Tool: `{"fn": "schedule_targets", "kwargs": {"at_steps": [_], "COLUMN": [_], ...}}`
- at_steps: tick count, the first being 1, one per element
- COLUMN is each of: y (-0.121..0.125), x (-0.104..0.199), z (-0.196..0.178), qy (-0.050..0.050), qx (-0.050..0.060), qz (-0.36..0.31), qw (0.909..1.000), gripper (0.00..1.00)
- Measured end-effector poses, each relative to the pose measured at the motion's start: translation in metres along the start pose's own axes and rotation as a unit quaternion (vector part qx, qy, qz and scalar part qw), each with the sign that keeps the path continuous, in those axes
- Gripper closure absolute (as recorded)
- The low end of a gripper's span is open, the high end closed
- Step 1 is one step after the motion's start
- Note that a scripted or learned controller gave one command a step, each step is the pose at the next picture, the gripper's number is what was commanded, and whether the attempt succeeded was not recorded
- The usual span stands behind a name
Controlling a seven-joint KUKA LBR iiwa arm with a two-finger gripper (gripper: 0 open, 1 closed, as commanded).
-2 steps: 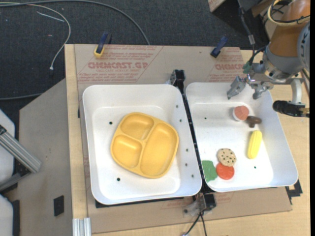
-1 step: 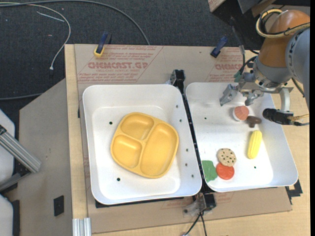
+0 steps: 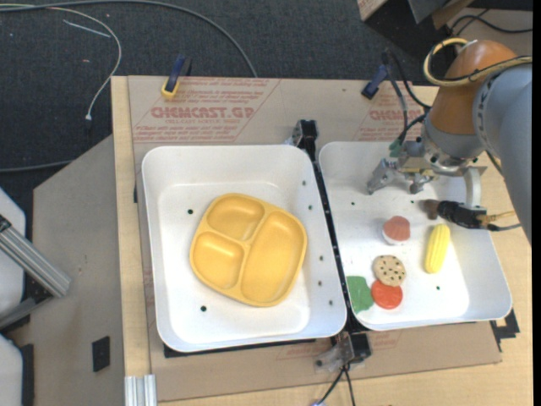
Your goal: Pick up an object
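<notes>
My gripper (image 3: 425, 189) hangs over the back of the right bin (image 3: 482, 307), open, with nothing between its spread fingers. Just in front of it lies a small pink-red round piece (image 3: 396, 227). A yellow corn cob (image 3: 437, 248) lies to the right of that piece. Nearer the front sit a speckled cookie (image 3: 389, 269), a red tomato slice (image 3: 387, 295) and a green leaf-like piece (image 3: 359, 293), close together. A yellow divided plate (image 3: 249, 248) lies in the left bin (image 3: 161, 184).
The two bins meet at a dark divider (image 3: 325, 227) with clamps at the back (image 3: 306, 131) and front (image 3: 351, 345). Cardboard (image 3: 135, 227) underlies both bins. Blue clips (image 3: 176, 74) (image 3: 374, 83) hold its back edge. Cables trail behind the arm at the upper right.
</notes>
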State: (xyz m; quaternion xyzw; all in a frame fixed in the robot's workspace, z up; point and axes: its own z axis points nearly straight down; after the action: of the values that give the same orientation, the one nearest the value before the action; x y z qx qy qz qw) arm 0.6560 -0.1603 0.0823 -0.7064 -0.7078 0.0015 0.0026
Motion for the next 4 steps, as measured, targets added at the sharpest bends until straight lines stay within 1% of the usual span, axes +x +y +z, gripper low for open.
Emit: {"fn": "schedule_targets", "kwargs": {"at_steps": [1,2,3,4], "y": [0.002,0.007,0.005,0.006], "x": [0.0,-0.006,-0.008,-0.008], "z": [-0.015,-0.063,-0.129,-0.15], "qy": [0.0,-0.002,-0.002,-0.001], "qx": [-0.004,-0.006,-0.007,-0.005], "qz": [0.0,0.001,0.0,0.0], "qw": [1.0,1.0,1.0,1.0], "gripper": [1.0,1.0,1.0,1.0]}}
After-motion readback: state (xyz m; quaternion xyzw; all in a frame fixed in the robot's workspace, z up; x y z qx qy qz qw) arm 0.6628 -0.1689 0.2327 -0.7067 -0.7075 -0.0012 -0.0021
